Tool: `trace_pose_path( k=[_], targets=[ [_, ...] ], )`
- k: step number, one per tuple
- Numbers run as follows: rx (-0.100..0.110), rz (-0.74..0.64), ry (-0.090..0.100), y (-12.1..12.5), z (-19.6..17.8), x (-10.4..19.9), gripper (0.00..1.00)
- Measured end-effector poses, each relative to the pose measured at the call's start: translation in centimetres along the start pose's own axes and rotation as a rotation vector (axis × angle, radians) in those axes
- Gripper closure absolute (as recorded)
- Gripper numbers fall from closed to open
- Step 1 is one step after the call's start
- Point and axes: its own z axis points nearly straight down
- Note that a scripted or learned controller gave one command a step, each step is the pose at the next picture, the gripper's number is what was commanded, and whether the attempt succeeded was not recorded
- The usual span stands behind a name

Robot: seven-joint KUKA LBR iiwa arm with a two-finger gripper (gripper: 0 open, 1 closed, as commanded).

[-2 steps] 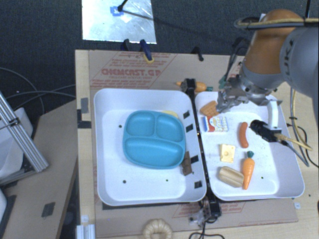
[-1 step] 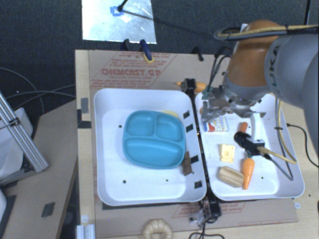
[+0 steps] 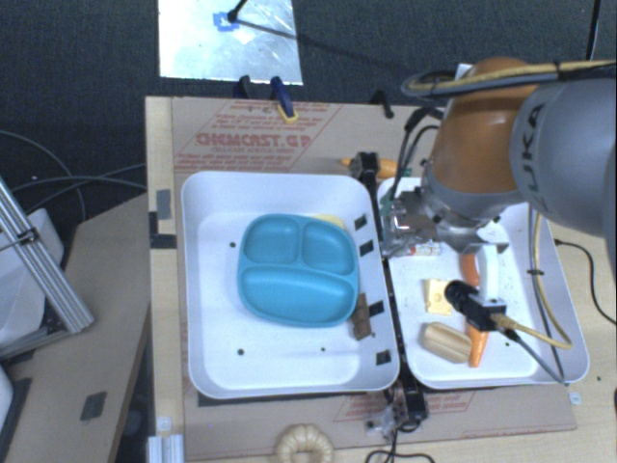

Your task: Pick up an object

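Over the right white bin (image 3: 511,374), pincer (image 3: 407,228) state unclear, tan cylinder (image 3: 444,342), glossy blue sectioned plate (image 3: 297,268) left

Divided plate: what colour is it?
The plate is plain light blue all over, seen best in the camera view.

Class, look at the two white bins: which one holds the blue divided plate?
The bin on the view's left: the blue divided plate lies in it, while the right bin holds small pieces such as a tan cylinder.
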Motion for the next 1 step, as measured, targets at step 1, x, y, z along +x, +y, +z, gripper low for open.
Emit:
trace_pose_path(
  k=[1],
  targets=[
    [-0.003,0.005,-0.001,0.54,0.05,-0.26,1.00]
  ],
)
